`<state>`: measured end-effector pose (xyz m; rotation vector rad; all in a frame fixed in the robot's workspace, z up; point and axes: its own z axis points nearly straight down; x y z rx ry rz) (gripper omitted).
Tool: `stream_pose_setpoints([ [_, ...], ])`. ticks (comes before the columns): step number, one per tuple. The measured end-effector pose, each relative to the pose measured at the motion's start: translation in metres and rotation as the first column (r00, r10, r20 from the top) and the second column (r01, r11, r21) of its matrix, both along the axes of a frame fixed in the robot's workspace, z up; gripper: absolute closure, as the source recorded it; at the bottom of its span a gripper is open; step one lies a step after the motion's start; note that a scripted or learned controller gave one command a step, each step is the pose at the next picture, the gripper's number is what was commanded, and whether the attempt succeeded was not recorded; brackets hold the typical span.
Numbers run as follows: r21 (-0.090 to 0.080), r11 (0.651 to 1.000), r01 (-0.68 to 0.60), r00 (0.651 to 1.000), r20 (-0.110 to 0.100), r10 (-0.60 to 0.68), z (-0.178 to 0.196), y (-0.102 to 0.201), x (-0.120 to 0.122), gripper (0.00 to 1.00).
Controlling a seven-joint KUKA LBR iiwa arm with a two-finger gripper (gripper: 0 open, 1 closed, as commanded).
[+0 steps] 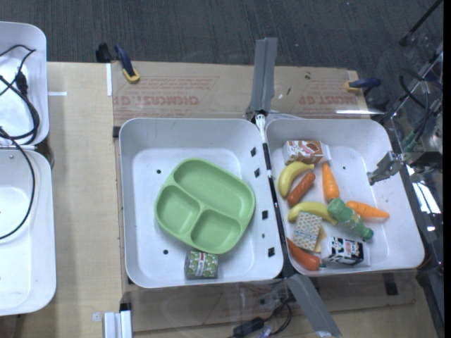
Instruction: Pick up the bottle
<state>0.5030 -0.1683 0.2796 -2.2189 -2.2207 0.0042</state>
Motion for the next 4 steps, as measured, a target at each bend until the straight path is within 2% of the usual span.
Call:
stream_pose_setpoints([
  [1, 0.001, 0.994, 0.106, 0.994, 0.000, -0.106, -0.122, -0.018, -0.026, 0.00],
  [2, 0.000, 0.989, 0.149, 0.989, 0.001, -0.149, -0.189, 0.043, -0.026, 0.00],
  [3, 0.000, 0.988, 0.154, 0.988, -0.001, -0.154, -0.181, 0.042, -0.026, 1.00],
  [4, -0.002, 0.994, 0.111, 0.994, 0.002, -0.111, -0.046, 0.073, 0.062, 1.00],
])
